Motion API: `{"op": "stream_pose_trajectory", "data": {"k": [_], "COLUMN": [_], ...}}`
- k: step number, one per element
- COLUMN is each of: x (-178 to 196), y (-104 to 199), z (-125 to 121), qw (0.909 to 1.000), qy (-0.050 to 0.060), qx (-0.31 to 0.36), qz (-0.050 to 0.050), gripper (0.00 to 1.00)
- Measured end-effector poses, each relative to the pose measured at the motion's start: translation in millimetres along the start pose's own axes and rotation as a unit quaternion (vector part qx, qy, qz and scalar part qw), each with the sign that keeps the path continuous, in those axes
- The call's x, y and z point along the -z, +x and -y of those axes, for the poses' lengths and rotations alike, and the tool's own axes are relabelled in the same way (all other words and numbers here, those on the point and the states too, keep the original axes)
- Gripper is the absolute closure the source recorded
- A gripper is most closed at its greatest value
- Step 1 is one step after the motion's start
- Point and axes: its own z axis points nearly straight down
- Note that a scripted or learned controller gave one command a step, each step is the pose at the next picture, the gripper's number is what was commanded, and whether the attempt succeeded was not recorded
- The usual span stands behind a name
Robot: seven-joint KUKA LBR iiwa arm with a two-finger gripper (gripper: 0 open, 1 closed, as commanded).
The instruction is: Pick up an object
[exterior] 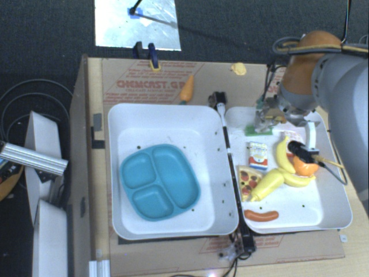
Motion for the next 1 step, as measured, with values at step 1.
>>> {"op": "stream_pose_trajectory", "data": {"k": [1], "x": [-0.1], "y": [-0.1], "z": [0.0], "qw": [1.0000], "qy": [0.000], "qx": [0.000], "qz": [0.000], "gripper": [0.00]}}
